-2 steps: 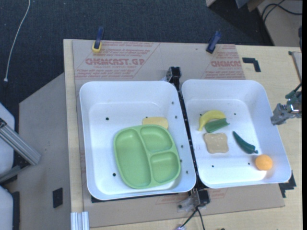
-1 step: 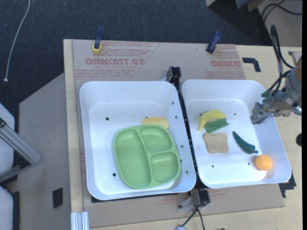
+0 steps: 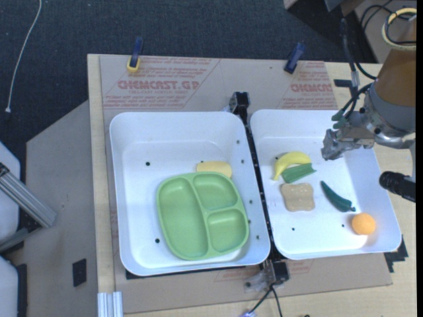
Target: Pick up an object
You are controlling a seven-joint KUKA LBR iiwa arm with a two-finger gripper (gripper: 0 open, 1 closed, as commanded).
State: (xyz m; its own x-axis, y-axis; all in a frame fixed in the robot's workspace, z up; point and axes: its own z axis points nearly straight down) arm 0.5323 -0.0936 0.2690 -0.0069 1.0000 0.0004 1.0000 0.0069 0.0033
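The right bin (image 3: 291, 246) holds a yellow banana (image 3: 291, 160), a green pod (image 3: 299, 172) lying against it, a tan bread slice (image 3: 298, 197), a dark green pepper (image 3: 336, 196) and an orange ball (image 3: 363, 224). My gripper (image 3: 334, 144) hangs over the bin's upper right part, right of the banana and above the pepper. Nothing shows between its fingers.
The left bin (image 3: 132, 150) holds a green divided plate (image 3: 201, 214) and a pale yellow block (image 3: 214, 168) just behind it. Clamps stand at the bench's back edge, blue and yellow (image 3: 135, 53) and blue (image 3: 294, 58). A black bracket (image 3: 240, 102) sits between the bins.
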